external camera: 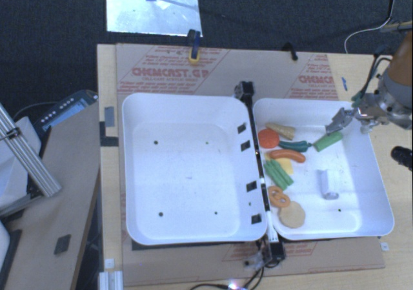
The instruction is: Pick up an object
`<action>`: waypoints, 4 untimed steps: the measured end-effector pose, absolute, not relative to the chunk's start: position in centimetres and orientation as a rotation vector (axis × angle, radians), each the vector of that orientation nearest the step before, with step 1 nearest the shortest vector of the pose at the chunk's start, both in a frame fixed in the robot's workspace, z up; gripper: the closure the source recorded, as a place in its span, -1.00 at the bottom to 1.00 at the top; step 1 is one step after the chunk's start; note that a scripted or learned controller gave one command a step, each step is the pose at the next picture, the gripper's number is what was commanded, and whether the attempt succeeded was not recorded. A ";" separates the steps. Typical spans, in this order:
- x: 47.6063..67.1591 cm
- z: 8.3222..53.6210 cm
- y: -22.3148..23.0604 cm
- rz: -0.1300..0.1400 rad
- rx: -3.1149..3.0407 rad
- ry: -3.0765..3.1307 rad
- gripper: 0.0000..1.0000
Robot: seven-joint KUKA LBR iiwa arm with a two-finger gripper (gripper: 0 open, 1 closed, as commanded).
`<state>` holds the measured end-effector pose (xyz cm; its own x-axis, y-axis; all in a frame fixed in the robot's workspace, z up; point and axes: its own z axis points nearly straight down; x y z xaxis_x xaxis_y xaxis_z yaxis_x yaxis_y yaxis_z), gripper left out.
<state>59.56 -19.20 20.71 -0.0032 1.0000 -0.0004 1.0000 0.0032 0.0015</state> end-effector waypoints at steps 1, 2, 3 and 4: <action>62.3 9.4 -13.7 0.001 2.213 2.235 -1.00; 67.1 8.5 -10.2 0.003 2.210 2.231 -1.00; 60.8 8.4 -14.3 -0.004 2.226 2.220 -1.00; 61.2 9.6 -14.0 0.004 2.215 2.222 1.00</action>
<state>61.20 -13.98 9.60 -0.0033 1.0000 -0.0012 1.0000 0.0033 0.0045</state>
